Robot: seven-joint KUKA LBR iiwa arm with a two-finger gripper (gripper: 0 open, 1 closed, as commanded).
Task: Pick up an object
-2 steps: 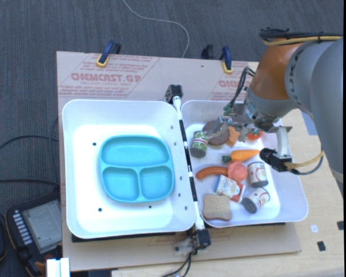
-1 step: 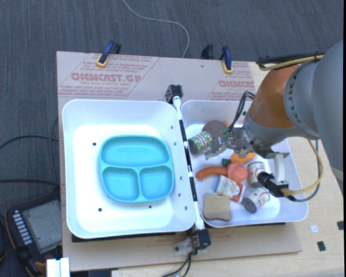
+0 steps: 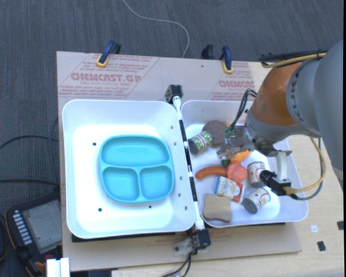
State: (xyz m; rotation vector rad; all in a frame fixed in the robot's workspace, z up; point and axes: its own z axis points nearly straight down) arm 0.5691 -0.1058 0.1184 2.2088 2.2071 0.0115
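Arm: the grey arm with its orange band (image 3: 277,100) reached in from the right and hung low over the right bin (image 3: 297,209), wrist bent down toward the pile of small items.

Gripper: the gripper (image 3: 235,145) sat down among the objects at the bin's middle; its tips were lost in dark clutter, so I could not tell what state it was in, and nothing could be seen held in it.

Nearest candidate: an orange carrot-like piece (image 3: 241,156) lay just below the gripper, apparently touching it; judged the likeliest target for the pick.

Other objects by the gripper: a brown round lump (image 3: 217,130) just to its upper left; a green-labelled jar (image 3: 200,142) on its side to the left, near the bin divider; a curved orange sausage shape (image 3: 209,172) below and left; a red disc (image 3: 237,172) directly below; a small blue-and-white carton (image 3: 225,186) further below; two little tins (image 3: 256,184) below and to the right; a tan sponge-like block (image 3: 218,209) well below, at the bin's near edge.

Why so placed: the items looked loosely dumped, crowded together, leaving any grasp hemmed in by neighbours.

Left bin: the left bin (image 3: 81,212), well to the gripper's left, held a blue divided tray (image 3: 137,168), lying flat.

Task status: nothing appeared lifted; judged to be at the grasp attempt.
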